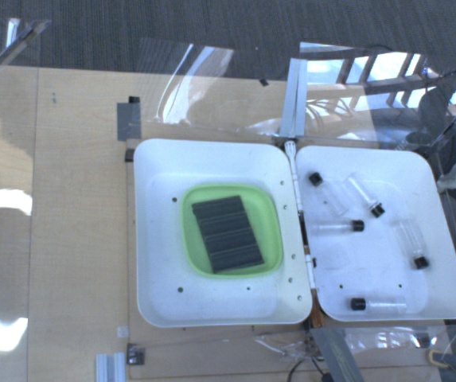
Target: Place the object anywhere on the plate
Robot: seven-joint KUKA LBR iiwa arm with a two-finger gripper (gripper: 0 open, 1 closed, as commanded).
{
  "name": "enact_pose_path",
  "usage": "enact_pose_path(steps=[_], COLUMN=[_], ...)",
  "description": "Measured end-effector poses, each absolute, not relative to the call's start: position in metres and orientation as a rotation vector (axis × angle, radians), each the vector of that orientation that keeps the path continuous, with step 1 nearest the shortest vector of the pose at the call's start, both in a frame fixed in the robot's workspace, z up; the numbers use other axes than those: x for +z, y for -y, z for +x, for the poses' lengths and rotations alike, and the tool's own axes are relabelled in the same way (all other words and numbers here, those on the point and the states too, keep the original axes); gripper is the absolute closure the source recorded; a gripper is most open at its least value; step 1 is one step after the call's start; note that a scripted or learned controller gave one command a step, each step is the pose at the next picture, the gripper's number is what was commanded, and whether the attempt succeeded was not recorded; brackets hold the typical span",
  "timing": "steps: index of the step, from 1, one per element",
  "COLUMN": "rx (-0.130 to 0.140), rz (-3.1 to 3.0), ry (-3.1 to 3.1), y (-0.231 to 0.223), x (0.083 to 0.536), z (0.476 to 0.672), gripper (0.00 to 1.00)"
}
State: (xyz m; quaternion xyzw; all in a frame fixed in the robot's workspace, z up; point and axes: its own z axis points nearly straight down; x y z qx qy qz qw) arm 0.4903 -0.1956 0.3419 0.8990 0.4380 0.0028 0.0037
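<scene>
In the right bin [442, 213], five clear vials [383, 302] with black caps lie scattered and apart from each other, the nearest by the front wall. In the left bin [156, 213], the green plate [271, 229] sits about mid-bin. The dark grey ribbed block [227, 234] lies flat in the plate's middle, slightly askew, with green showing on all sides. Nothing lies on or against it. Whether the gripper is spread or closed cannot be told. Beyond the bins, a metal bracket [294, 98] stands at their joint.
</scene>
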Motion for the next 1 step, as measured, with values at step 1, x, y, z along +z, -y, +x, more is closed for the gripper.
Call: enact_pose_path(steps=[1], rx=[0.011], rz=[2.872], ry=[-1.255], y=[0.1970], x=[0.3416], z=[0.4892], gripper=[0.00])
